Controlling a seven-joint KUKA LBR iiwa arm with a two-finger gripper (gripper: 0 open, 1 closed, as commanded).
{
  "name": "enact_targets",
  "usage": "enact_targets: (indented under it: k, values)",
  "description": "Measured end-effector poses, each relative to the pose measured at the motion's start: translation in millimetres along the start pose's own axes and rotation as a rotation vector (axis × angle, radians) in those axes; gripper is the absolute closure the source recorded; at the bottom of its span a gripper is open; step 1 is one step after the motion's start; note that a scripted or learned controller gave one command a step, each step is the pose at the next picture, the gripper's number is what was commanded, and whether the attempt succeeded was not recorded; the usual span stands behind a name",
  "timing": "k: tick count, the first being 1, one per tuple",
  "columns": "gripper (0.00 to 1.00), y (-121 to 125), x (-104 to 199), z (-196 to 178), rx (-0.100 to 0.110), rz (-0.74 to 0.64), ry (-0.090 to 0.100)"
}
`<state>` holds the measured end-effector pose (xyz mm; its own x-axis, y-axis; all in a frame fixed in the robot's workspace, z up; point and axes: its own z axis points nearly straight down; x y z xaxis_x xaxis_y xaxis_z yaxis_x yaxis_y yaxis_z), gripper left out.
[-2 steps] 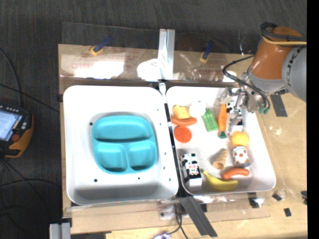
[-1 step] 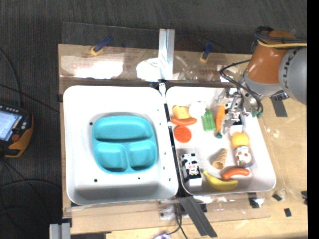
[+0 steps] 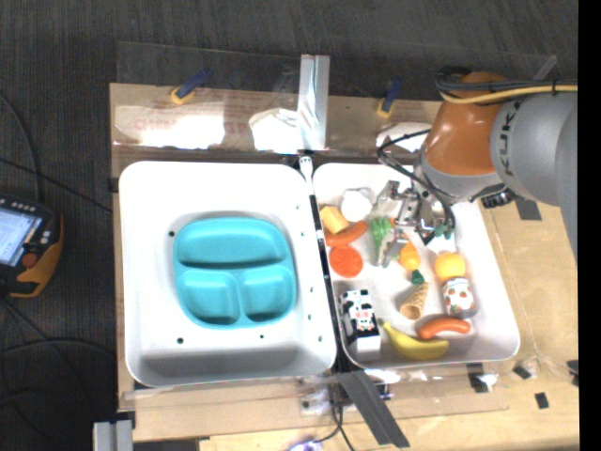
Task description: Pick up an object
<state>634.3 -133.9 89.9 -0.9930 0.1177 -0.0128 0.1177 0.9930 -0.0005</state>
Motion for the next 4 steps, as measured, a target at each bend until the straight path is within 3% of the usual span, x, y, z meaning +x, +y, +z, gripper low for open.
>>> enact_targets:
  k: [1,2,3,4]
  values:
    - [0.0,11,49,-1,0.002,0.021,0.0]
    - [0.0,30,58,-2,0.002,0.043,-0.003]
    - [0.0,19,134,-3,0.002,0.291,-0.008]
    - [0.0,28,43,-1,0.001,0.25,-0.004]
